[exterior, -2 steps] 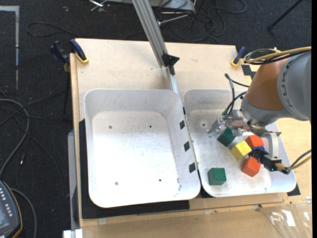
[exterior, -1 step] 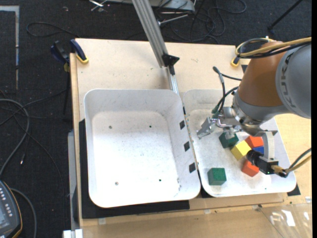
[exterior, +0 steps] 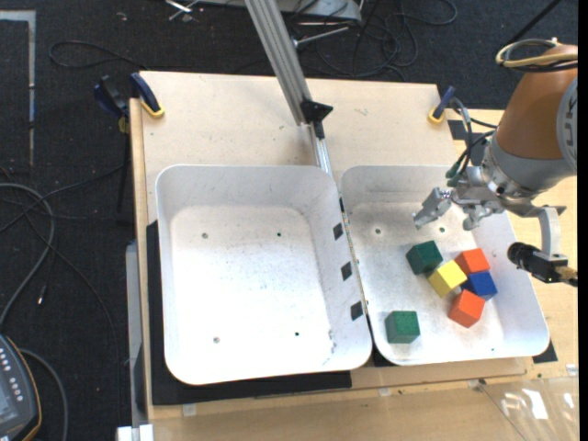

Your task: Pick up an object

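Dark green cube (exterior: pixel 424 257): looked rigid, light; best gripped across flat opposite faces; gripper (exterior: pixel 447 208) hung above, jaws spread, holding nothing

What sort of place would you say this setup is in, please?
Probably a robotics lab: a robot arm reaches over two white bins on a clamped wooden bench, with coloured blocks and loose cables around.

One fixed camera is mounted above the bench (exterior: pixel 230 108), angled down at a slant. Both bins are framed side by side, left bin (exterior: pixel 184 191) and right bin (exterior: pixel 386 186), at medium range. Dark floor is seen beyond. The arm (exterior: pixel 537 118) is cropped at the right.
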You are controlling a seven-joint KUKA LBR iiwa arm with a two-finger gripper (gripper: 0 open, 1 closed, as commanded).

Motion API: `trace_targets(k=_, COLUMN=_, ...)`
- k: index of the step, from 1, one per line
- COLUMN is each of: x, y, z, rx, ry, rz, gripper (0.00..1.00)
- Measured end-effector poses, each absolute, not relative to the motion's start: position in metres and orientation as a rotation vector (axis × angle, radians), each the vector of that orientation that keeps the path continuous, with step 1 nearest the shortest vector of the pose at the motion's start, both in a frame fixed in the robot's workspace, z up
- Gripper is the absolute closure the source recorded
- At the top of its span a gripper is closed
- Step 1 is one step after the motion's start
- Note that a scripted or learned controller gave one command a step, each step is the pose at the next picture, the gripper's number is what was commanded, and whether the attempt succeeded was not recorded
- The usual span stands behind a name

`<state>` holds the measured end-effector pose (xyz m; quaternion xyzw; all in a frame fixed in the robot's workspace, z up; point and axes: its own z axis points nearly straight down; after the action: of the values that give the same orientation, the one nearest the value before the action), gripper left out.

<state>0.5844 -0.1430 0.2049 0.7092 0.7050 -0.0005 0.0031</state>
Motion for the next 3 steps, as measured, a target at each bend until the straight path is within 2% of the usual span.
trace_targets(k=1, x=0.578, y=-0.142, z=0.093, rx=2.222, ry=2.220, rz=-0.002, gripper=0.00)
trace_targets(k=2, x=0.578, y=-0.142, z=0.105, rx=2.221, ry=2.220, rz=0.001, gripper=1.00)
trace_targets(k=3, x=0.623, y=-0.058, z=0.200, rx=2.206, ry=2.228, rz=0.013, gripper=1.00)
